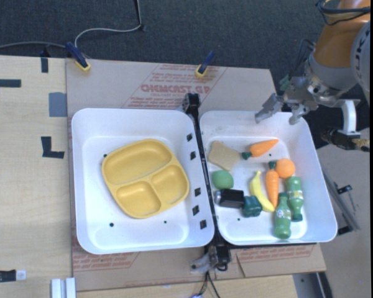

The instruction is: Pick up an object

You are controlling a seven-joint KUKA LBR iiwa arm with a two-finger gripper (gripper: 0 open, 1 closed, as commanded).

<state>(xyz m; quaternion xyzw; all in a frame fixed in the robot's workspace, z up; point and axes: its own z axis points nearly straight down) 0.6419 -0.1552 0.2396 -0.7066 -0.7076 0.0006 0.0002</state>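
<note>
My gripper [280, 111] hangs over the back edge of the right bin [320, 166], its two grey fingers [265, 112] spread apart and open with nothing between them. Below it in the bin lie a carrot [263, 147], a tan slice of bread [222, 156], a green round piece [222, 179], a yellow banana [259, 192], an upright carrot [272, 186], an orange ball [285, 167], a green bottle [285, 208] and a black block [230, 197] with a dark teal piece [250, 206].
The left bin [90, 166] holds a yellow divided plate [145, 177]. A black divider [198, 166] runs between the bins. Two blue-yellow clamps [78, 56] [204, 66] sit on the cardboard behind. A cable [112, 27] trails across the dark floor.
</note>
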